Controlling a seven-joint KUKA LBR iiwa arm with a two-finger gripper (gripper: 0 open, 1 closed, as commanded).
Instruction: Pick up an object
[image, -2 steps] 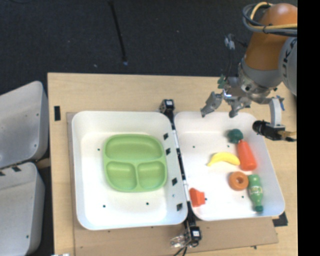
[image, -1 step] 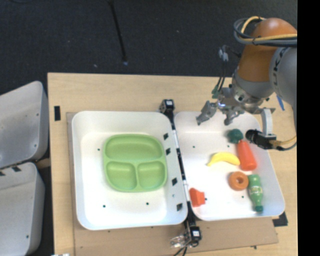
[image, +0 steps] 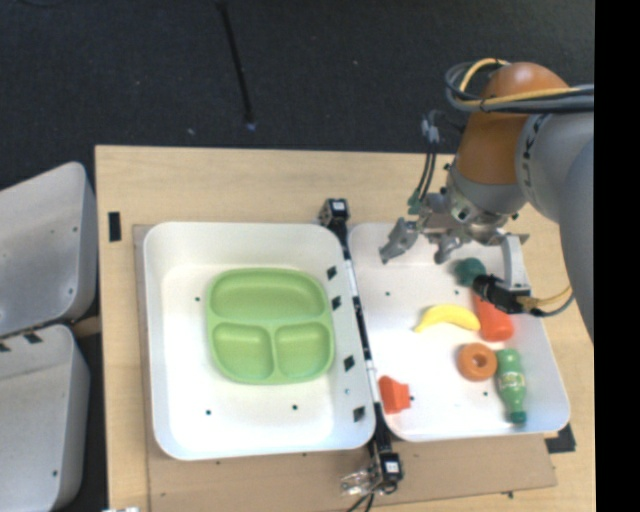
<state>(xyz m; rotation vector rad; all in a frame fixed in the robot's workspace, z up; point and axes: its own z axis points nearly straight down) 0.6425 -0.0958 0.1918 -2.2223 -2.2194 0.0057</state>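
Grey gripper (image: 422, 243) hovers over the right bin (image: 400, 290), jaws spread wide, empty; approach stage, next drop onto the banana (image: 447, 319).

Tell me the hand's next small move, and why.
Probably shift the hand toward the banana and lower it. The hand hovers over bare floor at the right bin's far end, gripping nothing, and the banana lies apart from the other toys.

Pale wooden desk on a dark floor

Dark carpet (image: 300, 70) surrounds the desk (image: 250, 180); a thin black cable (image: 235, 65) crosses it, and white seats (image: 40, 260) stand off the desk's left edge.
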